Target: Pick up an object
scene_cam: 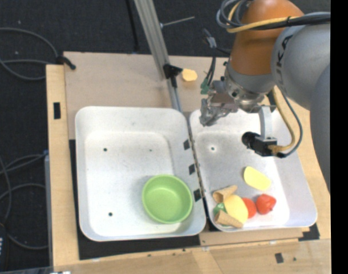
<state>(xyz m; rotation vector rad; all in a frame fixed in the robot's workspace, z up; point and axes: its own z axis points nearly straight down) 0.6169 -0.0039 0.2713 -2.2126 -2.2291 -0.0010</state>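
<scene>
**Q:** What did the overhead camera show around the edges, and how much room was there to move?

**A:** Two shallow white bins sat side by side on a tan bench. The left bin [105, 153] held a green bowl [167, 198] near its front right corner; the rest of its floor lay bare. In the right bin [219, 153] the back half was bare, with the objects crowded along the front wall. A slanted metal rail [154, 39] crossed above the bins' shared edge.

**Q:** What did the objects look like?

**A:** A flat yellow piece [257, 178] lay just behind a small red piece [266, 203]. Left of those, a rounded yellow item [236, 208] touched two tan cone shapes [225, 194].

**Q:** And your arm?

**A:** My arm reached in from the right, orange band high, wrist pointing down. My pincer [208, 117] hung over the right bin's back left corner, well apart from the objects. I could not tell how far my fingers were spread, and nothing showed between them.
</scene>
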